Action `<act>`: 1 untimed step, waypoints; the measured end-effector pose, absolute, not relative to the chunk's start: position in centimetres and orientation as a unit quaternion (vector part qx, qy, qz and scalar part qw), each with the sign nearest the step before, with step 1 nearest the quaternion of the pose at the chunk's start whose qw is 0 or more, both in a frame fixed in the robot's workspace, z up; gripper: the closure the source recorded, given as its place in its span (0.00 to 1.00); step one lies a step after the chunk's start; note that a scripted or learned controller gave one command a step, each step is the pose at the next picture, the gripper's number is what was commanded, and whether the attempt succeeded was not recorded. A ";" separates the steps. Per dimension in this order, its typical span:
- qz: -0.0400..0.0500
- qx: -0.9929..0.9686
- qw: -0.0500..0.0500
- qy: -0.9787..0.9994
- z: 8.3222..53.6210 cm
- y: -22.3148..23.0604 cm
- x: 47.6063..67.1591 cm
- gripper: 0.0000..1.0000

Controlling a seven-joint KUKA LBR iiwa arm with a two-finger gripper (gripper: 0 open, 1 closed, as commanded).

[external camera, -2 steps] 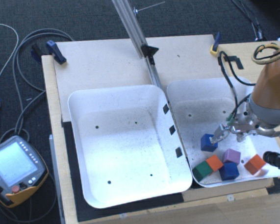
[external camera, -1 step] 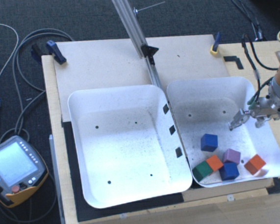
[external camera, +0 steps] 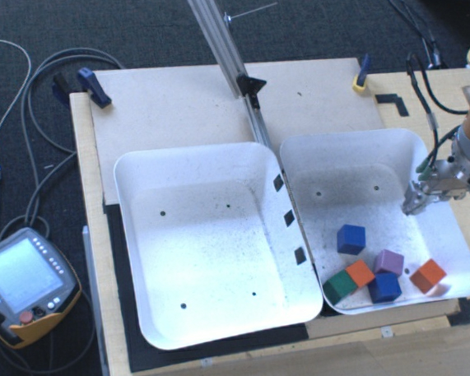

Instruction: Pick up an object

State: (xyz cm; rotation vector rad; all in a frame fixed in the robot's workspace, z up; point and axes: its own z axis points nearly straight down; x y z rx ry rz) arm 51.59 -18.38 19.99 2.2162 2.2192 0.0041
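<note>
Your targets are the blocks, all in the right bin (external camera: 299,164), bunched toward its near edge. A blue cube (external camera: 351,238) sits alone, a little up from the rest. Below it lies a tight cluster: green cube (external camera: 339,285), orange cube (external camera: 360,273), purple cube (external camera: 389,261) and a second blue cube (external camera: 384,287), touching or nearly so. Another orange cube (external camera: 428,275) stands apart at the right.

From the gripper (external camera: 413,200), which hangs near the bin's right wall, every block lies toward the camera and mostly to the left. The lone blue cube and the right-hand orange one look like your nearest and cleanest picks, each with free space around it. The cubes have no long axis to align to.

The gripper carries nothing; how far its tips are parted you cannot tell from here.
</note>
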 end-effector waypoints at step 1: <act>0.001 0.707 0.002 0.707 19.9 -18.4 51.6 0.00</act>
